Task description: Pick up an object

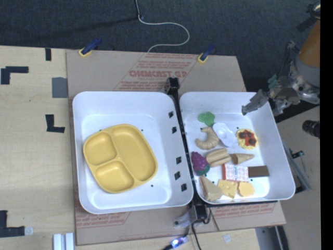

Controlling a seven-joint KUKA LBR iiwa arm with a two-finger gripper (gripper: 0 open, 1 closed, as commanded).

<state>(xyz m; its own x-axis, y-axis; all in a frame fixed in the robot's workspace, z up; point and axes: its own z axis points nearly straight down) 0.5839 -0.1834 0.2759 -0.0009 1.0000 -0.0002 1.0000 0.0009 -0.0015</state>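
Pincer (256, 102) hovering over the right bin's (281, 155) far-right corner, with nothing in its grasp.

Whether the tips are spread or closed cannot be told from this slant. The toy foods are lying below and to its left: the small pizza (246, 138) is sitting nearest, just below, with the croissant (208, 138) and green leaf (206, 119) farther left. A good pick is probably calling for centring over the pizza, which is lying apart from the clutter, before descending straight down.
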